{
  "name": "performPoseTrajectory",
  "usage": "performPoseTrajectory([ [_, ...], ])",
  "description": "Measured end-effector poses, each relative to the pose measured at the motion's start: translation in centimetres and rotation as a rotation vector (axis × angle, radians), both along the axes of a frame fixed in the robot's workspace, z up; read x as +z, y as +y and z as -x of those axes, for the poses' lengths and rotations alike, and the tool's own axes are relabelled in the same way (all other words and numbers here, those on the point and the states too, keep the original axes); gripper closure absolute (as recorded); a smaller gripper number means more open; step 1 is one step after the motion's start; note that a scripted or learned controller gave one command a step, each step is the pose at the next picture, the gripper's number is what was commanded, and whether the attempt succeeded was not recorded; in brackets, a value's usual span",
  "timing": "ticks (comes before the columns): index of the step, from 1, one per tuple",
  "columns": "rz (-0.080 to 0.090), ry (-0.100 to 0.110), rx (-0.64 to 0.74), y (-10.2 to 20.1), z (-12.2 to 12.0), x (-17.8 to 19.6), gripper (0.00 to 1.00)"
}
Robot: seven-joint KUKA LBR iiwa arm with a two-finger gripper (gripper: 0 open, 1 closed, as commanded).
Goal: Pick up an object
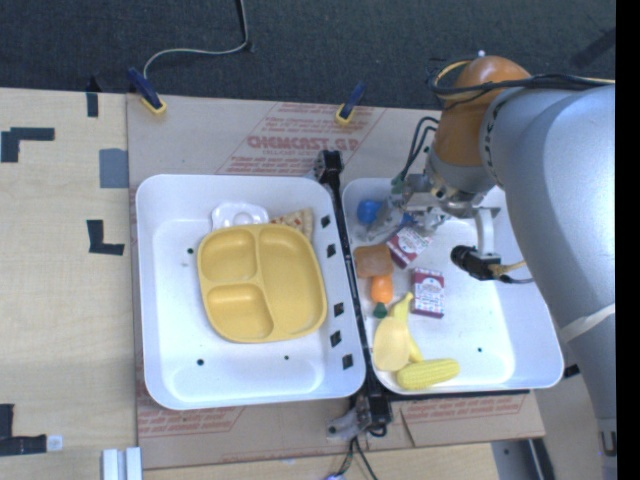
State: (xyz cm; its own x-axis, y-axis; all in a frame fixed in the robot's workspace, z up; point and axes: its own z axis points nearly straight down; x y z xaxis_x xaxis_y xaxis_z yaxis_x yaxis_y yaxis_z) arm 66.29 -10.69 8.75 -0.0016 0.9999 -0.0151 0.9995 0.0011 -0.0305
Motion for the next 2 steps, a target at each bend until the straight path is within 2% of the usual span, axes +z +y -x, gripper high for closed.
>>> performPoseTrajectory([
  [1, -0.01, 0.008, -0.001, 0.3, 0.0, 1.0, 1.0],
  [2, -0.014, -0.032, 0.0, 1.5, -0.6, 16.2, 1.0],
])
